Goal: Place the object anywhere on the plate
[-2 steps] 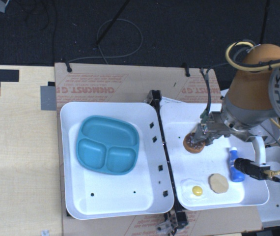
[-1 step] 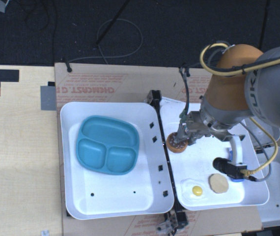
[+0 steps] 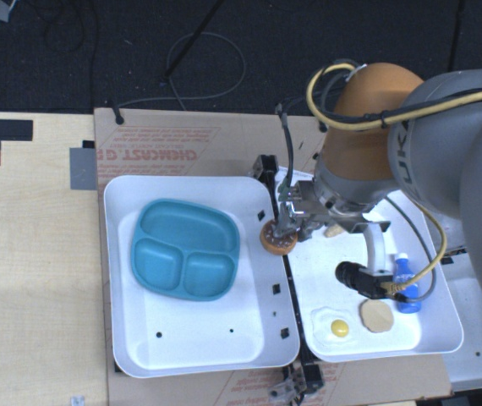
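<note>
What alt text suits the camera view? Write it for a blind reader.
A grey and orange robot arm's gripper hangs at the divide between two white bins, a brown doughnut at its tip. The left bin holds a blue plate.

Brown round object point(image 3: 278, 240) between bins, blue plate point(image 3: 186, 249) left

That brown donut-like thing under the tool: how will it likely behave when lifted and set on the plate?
The donut looks small and round, so it is probably light for its size. Its ring shape suggests that it could roll if dropped on edge. The blue plate has raised dividers, so it may settle tilted rather than flat. Whether the tool grips it, I cannot tell.
</note>
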Controlling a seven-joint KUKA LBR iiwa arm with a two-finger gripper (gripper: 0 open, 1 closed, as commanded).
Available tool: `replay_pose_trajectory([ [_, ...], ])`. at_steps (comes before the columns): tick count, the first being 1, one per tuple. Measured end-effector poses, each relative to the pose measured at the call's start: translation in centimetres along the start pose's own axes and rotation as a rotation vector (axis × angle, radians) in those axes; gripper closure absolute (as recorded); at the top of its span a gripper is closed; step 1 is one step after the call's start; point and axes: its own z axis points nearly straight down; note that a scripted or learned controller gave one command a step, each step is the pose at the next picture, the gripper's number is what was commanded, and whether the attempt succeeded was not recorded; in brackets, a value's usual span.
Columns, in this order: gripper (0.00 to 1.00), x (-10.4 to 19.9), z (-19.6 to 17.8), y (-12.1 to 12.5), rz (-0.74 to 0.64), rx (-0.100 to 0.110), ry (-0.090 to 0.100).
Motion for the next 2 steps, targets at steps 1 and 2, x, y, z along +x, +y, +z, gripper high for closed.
replay_pose_trajectory([
  [1,1.0,5.1,-0.4,1.4,0.0,0.0,0.0],
  [2,1.0,8.5,0.0,1.9,0.0,0.001,0.0],
])
